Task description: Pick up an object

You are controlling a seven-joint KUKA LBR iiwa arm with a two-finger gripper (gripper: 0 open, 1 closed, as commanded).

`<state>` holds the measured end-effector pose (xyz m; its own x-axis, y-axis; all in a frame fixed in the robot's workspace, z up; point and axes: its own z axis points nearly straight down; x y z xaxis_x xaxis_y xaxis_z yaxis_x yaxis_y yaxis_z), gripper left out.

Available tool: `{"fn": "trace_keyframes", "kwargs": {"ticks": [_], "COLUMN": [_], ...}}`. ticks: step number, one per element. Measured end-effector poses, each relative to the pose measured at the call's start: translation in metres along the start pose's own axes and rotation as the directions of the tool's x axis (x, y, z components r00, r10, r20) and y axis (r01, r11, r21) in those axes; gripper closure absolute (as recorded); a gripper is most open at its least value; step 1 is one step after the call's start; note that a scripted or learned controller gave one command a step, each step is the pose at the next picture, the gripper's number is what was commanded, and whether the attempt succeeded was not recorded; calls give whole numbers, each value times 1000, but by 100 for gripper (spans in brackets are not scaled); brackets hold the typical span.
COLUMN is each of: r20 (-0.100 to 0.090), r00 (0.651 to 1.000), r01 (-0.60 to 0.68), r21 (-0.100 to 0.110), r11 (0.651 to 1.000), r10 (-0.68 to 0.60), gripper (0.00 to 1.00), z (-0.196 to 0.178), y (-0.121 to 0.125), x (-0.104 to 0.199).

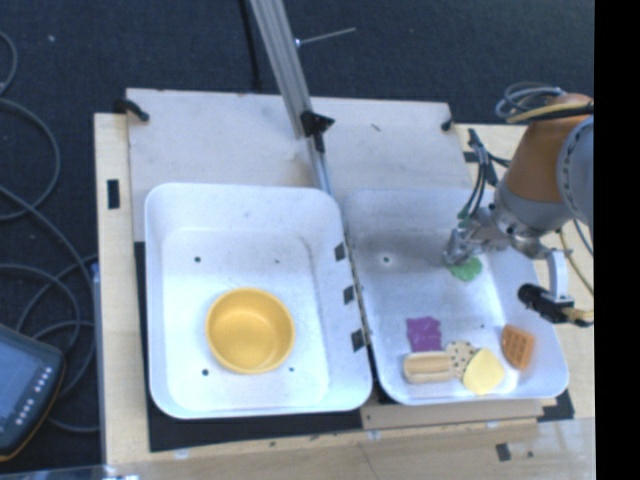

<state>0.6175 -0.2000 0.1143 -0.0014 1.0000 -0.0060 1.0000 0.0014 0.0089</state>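
Nearest the camera in the right bin [400, 218] lie a tan block [428, 368], a pale yellow piece [484, 372], an orange waffle-like piece [517, 346] and a purple block [424, 332], all close together. The left bin [180, 218] holds a yellow bowl [250, 330]. Farther back in the right bin, the gripper [463, 251] sits directly over a small green object [465, 268]; whether it grasps it cannot be told.

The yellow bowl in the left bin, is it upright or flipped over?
Upright: the yellow bowl shows its open mouth and hollow inside, facing up.
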Motion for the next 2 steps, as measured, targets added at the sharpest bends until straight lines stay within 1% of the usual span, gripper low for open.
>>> {"fn": "trace_keyframes", "kwargs": {"ticks": [1,2], "r20": [-5,-4], "r00": [1000,1000], "r01": [-2,2], "r21": [2,1], "r11": [1000,1000], "r10": [2,-2], "gripper": [100,100], "z": [-56,-111], "y": [-8,-6], "x": [0,-2]}}
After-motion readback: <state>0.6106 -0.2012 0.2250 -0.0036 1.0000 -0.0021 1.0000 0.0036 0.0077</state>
